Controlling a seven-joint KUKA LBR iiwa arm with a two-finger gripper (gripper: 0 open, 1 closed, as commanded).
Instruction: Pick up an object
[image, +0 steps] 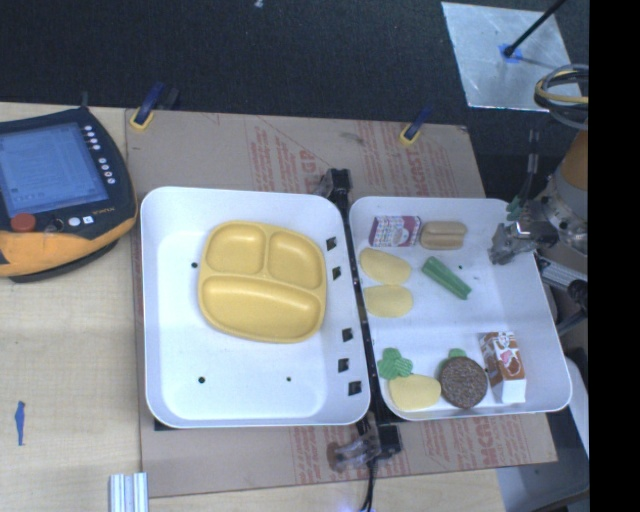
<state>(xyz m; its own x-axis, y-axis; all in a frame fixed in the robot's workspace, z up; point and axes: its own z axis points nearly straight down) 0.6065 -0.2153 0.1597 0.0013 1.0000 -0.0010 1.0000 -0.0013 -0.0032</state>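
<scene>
The right bin (520, 310) holds several toy foods. A small pink carton (395, 231) and a tan bread roll (443, 235) lie at its far edge. Two pale yellow pieces (385, 266) (388, 300) sit by its left wall, and a green stick (445, 278) lies in the middle. Along the near edge are a green leafy piece (393, 364), a yellow piece (414, 392), a brown round patty (463, 382) and a red-and-white carton (503, 365). My gripper (506, 243) hangs over the bin's far right corner, apart from all of them, with nothing seen in it.
The left bin (170, 330) holds a yellow divided plate (264, 280). A teach pendant (55, 190) lies on the bench at far left. Black clips run along the seam between the bins (348, 300). Cardboard lies under both bins.
</scene>
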